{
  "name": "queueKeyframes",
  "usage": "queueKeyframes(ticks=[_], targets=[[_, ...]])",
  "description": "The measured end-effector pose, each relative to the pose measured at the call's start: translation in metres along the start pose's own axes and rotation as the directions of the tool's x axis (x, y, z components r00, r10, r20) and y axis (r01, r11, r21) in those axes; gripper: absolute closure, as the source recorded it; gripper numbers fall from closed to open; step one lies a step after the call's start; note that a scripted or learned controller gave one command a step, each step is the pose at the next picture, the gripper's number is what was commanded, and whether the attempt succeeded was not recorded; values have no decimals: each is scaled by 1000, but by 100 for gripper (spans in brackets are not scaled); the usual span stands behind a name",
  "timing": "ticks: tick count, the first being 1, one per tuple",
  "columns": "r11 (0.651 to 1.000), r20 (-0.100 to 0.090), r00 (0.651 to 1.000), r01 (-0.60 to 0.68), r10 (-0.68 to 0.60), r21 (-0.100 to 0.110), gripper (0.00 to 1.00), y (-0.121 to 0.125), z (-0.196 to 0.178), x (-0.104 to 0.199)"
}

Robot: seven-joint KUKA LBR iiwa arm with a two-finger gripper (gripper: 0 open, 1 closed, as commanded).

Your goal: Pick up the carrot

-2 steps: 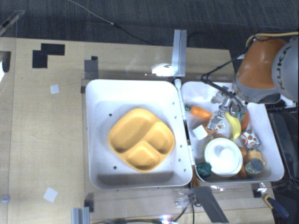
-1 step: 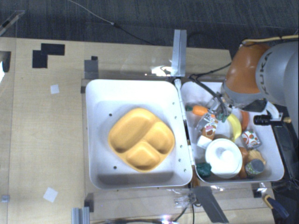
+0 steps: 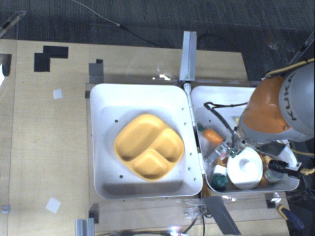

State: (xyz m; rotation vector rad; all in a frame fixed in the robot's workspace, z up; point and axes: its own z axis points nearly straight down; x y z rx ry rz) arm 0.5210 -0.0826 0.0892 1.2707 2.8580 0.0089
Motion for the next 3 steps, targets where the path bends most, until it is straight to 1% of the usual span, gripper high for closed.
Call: queueKeyframes(ticks=[1, 2, 3], targets=[[999, -2, 999, 44, -44, 2, 0, 31, 2, -33], [999, 7, 999, 52, -52, -5, 100, 35, -12, -35], [1000, -2, 1000, -9, 9, -2, 100, 65, -100, 20]])
